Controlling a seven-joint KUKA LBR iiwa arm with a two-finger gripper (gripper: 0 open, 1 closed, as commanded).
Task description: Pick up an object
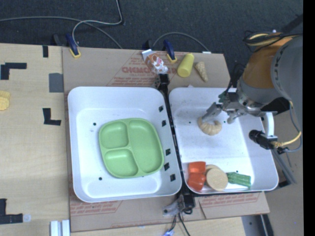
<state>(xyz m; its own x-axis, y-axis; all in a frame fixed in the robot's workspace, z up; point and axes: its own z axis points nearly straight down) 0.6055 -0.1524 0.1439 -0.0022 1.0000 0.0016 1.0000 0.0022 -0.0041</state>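
Note:
A tan, ridged pastry-like object (210, 127) lies near the middle of the right bin (256, 146). My gripper (220, 113) hovers just above and to the right of it, its fingers spread open, one fingertip (208, 115) close to the object's top. Nothing sits between the fingers. At the bin's front edge lie a red-orange block (196, 174), a round beige disc (216, 178) and a green piece (239, 179), packed side by side.
The left bin (83, 132) holds a green divided plate (130, 147). Behind the bins on the cardboard lie a yellow cylinder (185, 65), a tan cone (202, 71) and a small wrapped item (154, 61). The arm (275, 68) fills the right side.

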